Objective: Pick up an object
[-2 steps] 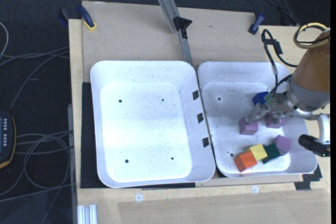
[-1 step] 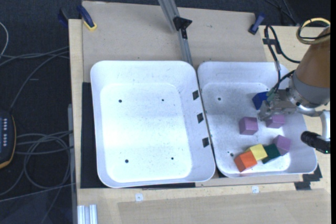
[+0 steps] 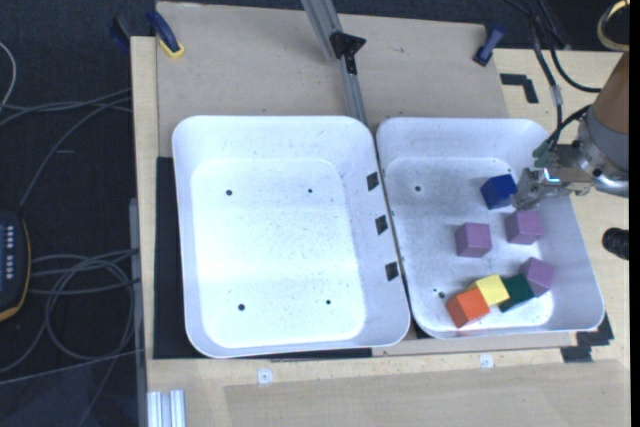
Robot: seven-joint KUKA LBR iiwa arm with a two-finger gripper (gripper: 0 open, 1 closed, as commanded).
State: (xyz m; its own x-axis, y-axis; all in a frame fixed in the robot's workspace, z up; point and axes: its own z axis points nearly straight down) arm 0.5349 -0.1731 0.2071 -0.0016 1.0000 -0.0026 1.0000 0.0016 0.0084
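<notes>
So the gripper [image 3: 528, 193] was hovering over the right bin [image 3: 400, 215], coming in from the right edge. Honestly couldn't tell how it was set, since the wrist blocked the tip in this view. Nothing looked held.

Closest candidates: the blue cube [image 3: 498, 190] sat just to its left, practically touching, and a purple cube [image 3: 524, 226] was right below it, toward the camera. Another purple cube [image 3: 473, 238] lay a bit further left of that one. Well below, near the bin's front wall, was a packed row: orange block [image 3: 466, 307], yellow block [image 3: 491, 291], green block [image 3: 517, 289], plus a third purple cube [image 3: 539, 274].

My guess is the blue one's the target, just a tiny shift left. It's cube-shaped, so no real long axis to worry about.
</notes>
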